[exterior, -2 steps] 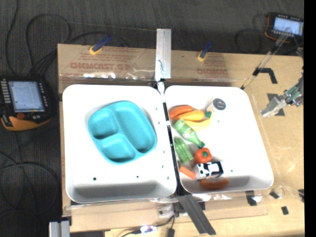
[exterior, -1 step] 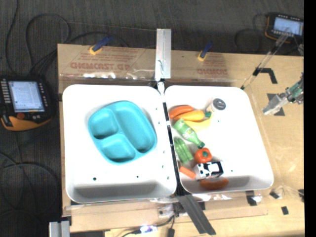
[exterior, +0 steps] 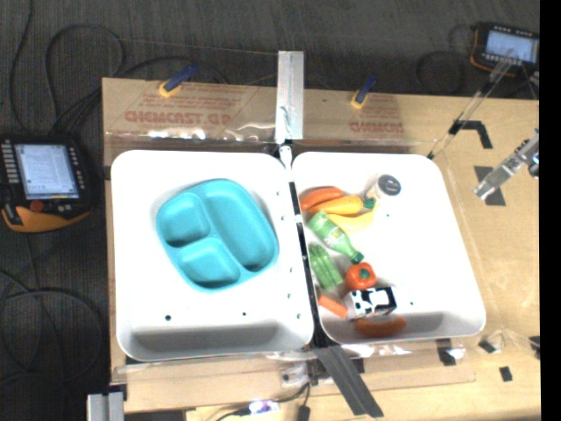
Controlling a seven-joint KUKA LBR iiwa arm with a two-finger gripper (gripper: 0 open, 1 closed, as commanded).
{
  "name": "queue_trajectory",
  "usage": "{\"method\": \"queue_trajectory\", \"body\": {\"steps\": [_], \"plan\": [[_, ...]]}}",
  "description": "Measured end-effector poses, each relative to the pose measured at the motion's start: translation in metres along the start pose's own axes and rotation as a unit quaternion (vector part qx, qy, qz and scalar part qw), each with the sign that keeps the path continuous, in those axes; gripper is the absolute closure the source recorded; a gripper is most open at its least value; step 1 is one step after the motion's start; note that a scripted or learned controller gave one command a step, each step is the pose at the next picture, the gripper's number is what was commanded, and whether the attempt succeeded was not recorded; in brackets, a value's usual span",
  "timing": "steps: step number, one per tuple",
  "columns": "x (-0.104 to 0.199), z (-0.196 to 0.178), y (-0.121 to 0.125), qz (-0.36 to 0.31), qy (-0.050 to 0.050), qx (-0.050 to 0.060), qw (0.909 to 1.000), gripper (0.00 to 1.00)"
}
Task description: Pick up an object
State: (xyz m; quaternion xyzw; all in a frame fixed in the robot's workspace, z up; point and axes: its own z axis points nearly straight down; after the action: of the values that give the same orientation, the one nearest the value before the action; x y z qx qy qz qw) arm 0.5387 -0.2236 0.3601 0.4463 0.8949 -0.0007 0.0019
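**Op:** Starting at the near edge of the surface (exterior: 504, 261). The right bin (exterior: 443, 261) has everything heaped along its left wall. Nearest me is a reddish flat piece (exterior: 381, 326) against the front lip, then a small black-and-white block (exterior: 372, 301) touching it, and an orange carrot-like bit (exterior: 331, 306) just beside that.

**Desk:** And behind those?

**Op:** A red tomato-shaped toy (exterior: 360, 275) sits on the block's far side, pressed against a green vegetable piece (exterior: 323, 267). Further back a green bottle (exterior: 334, 237) lies on its side, then a yellow banana (exterior: 352, 207) overlapping an orange piece (exterior: 319, 196). A small grey round cap (exterior: 388, 185) stands apart near the far wall. The left bin (exterior: 140, 314) holds a blue divided tray (exterior: 217, 232).

**Desk:** Where's the claw?

**Op:** I see a grey part of the arm (exterior: 510, 167) at the far right, well outside both bins. Whether the claw is spread or pressed together, I cannot tell from here. Nothing is picked yet.

**Desk:** Risks?

**Op:** I'd worry about the crowding. The toys touch one another and hug the dividing wall, so a finger could land on a neighbour or on the wall and the close would miss. The rounded ones may squirt out sideways. The cap looks the cleanest target, though it's small and low.
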Motion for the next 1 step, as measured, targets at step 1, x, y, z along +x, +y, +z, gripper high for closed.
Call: {"method": "queue_trajectory", "body": {"steps": [1], "plan": [[0.0172,-0.0119,-0.0229,-0.121,0.0,0.0,0.9927,1.0]]}}
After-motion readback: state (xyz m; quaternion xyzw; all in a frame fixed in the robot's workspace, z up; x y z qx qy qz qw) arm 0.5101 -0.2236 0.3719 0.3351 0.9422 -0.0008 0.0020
